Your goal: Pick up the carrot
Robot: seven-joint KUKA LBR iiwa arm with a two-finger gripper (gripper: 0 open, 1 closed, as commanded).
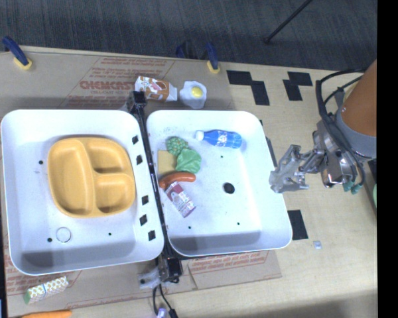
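— Left bin (13,177)?
— One yellow divided tray (91,175), centred.
— Right bin (252,224)?
— Blue bottle (220,138) near the far edge; green leafy item (184,156) and red-white packet (181,199) by the left wall.
— Bench (318,257) far edge?
— Brown carton (152,88), white-yellow cup (194,93).

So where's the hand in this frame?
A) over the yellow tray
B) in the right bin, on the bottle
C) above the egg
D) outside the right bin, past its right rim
D: the hand sits past the right bin's right rim.
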